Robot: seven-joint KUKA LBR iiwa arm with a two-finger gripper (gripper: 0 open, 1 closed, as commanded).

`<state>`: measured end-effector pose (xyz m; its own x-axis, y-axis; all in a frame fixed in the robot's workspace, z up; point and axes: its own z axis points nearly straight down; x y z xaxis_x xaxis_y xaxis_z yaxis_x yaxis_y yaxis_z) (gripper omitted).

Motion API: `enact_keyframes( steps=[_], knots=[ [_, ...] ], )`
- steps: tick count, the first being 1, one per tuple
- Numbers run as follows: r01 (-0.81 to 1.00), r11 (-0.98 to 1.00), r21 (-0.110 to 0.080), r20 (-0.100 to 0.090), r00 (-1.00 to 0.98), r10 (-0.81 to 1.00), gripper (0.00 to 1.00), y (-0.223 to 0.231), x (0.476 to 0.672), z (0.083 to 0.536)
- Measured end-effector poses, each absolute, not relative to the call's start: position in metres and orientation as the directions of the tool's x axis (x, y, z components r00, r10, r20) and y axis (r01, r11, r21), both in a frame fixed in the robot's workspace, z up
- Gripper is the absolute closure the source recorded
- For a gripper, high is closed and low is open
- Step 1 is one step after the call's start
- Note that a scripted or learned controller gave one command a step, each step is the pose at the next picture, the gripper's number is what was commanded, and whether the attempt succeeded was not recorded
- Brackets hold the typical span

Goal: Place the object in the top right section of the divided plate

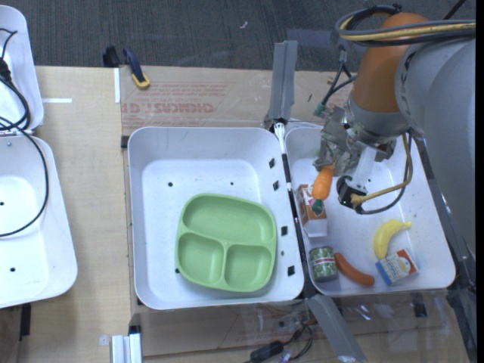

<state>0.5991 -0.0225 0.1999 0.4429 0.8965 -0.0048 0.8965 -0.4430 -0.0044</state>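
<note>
Over the right bin [423, 195], the gripper [330, 165] has its jaws closed on a small orange carrot [323, 182], just above the other toys. I think the lift is under way. Next, the carrot must go left to the green plate [225, 240] in the left bin [151, 203], into its top right part.

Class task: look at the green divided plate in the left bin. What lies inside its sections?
All three sections of the green divided plate show bare green, with no item in them. The white bin floor beneath the plate is covered, so nothing can be said of it.
</note>
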Motion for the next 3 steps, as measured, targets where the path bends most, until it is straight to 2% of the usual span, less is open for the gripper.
enact_keyframes(
  steps=[1, 2, 3],
  knots=[
    [0.923, -0.385, -0.005, -0.004, 0.385, 0.923, 1.0, 0.068, 0.556, 0.19],
    [0.946, -0.324, -0.004, -0.004, 0.324, 0.946, 1.0, 0.113, 0.514, 0.199],
    [0.982, -0.188, -0.003, -0.003, 0.188, 0.982, 1.0, 0.179, 0.554, 0.225]
  ],
)
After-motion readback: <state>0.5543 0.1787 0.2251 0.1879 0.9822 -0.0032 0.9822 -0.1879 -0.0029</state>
